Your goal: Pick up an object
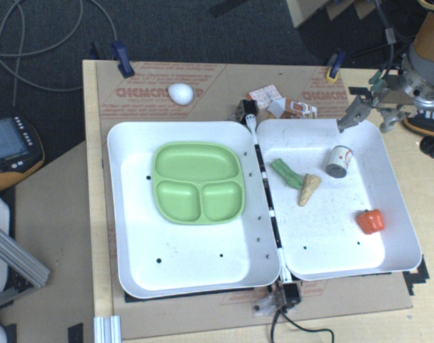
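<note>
1. We see the gripper (354,114) at the far right of the bench, above the far edge of the right bin (395,213), near that bin's far right corner.
2. Its fingers (345,121) reach toward the left and slightly down; we cannot tell whether they are open or closed, and nothing shows between them.
3. The small can (337,161) lies on its side in the far part of the right bin, nearest to the fingers but apart from them, below and a little left of the tips.
4. The green pod (287,173) lies tilted near the left edge of the same bin, close to the seam where the two bins meet.
5. The tan piece (308,189) touches or nearly touches the pod's lower end and points toward the near edge.
6. The orange-red object (370,221) sits alone near the right edge of the right bin, well apart from the gripper.
7. The left bin (131,249) carries a green divided plate (199,183), set toward its far edge.
8. On the bench (103,191) beyond the left bin rests a white egg-like ball (180,93).
9. Some small packets (281,104) lie on the bench just past the far corners where the bins meet.
</note>
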### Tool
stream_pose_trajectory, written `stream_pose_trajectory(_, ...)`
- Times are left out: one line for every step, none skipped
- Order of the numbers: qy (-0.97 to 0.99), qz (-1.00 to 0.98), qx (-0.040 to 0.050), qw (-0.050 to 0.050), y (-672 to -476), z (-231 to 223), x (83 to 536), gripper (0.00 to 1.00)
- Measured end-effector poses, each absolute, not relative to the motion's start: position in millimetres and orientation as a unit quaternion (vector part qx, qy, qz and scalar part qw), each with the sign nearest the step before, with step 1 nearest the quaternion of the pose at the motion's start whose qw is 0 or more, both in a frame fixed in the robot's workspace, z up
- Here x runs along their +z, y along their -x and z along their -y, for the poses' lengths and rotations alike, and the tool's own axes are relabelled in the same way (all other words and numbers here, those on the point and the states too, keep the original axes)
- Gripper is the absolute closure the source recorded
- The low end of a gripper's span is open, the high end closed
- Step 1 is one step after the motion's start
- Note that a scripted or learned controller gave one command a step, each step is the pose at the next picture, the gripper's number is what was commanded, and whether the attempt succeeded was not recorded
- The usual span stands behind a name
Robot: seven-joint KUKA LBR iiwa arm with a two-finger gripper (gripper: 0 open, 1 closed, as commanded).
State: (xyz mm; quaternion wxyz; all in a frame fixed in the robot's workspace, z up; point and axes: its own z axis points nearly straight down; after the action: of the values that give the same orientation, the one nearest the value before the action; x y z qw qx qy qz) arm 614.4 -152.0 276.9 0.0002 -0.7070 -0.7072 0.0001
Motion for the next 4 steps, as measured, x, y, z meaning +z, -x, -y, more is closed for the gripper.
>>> stream_pose_trajectory(0.707,0.707,0.0008,0.001,-634.3,183.7,171.4,0.0)
stream_pose_trajectory(0.707,0.707,0.0005,0.001,-622.8,184.6,83.9,0.0)
stream_pose_trajectory(0.707,0.708,-0.0004,-0.001,-667.0,167.8,85.2,0.0)
stream_pose_trajectory(0.706,0.708,-0.0007,-0.002,-667.7,167.7,95.7,1.0)
